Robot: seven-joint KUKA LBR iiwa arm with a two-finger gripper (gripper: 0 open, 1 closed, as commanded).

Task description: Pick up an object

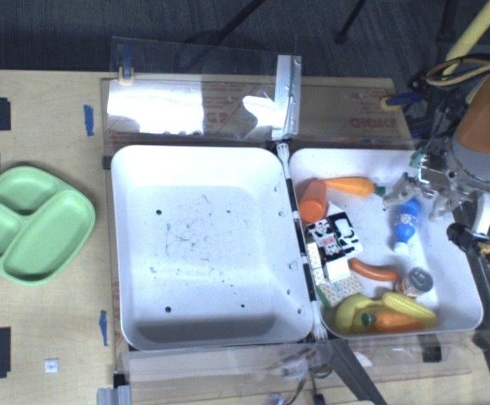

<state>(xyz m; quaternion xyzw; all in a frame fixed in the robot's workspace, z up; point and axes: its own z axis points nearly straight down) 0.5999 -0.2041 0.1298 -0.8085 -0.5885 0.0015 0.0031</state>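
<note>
Blue-and-white bottle (405, 223) lies just beside my gripper (437, 194); whether it has closed on anything, I cannot tell. I favour descending squarely, clear of the carrot (349, 186).

The cardboard panel (346, 112) behind the bins bears faint reddish print, too blurred to read.

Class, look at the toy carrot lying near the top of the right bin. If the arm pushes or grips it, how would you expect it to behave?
The carrot looks rounded and tapered, so a sideways push would probably roll it in a curve. Its smooth orange surface suggests hard plastic, likely stiff and light, and perhaps slippery. It lies close to the orange cup, which might stop it.
</note>
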